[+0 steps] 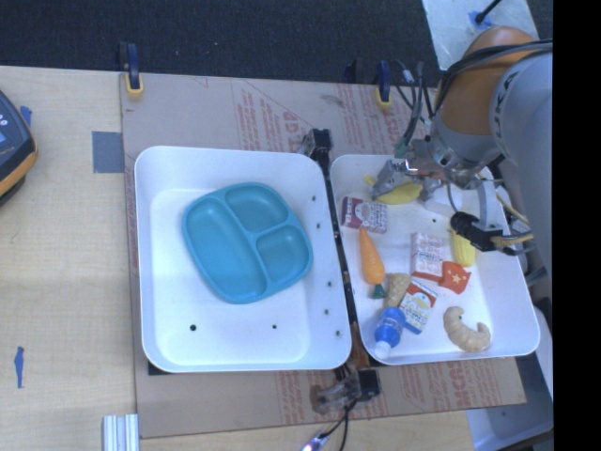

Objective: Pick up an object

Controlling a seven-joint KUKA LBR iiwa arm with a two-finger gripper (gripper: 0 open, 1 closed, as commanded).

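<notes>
Over the right bin's [526, 294] far edge, my gripper [402, 175] touches a yellow banana [402, 194]; I cannot tell its grasp state. Nearby lie a carrot [372, 256] and a bottle [388, 331]; a blue plate [246, 241] occupies the left bin [150, 252].

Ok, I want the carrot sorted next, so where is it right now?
The carrot lies in the right bin, close to its left wall, just below the small maroon packet and above the blue-capped bottle.
</notes>
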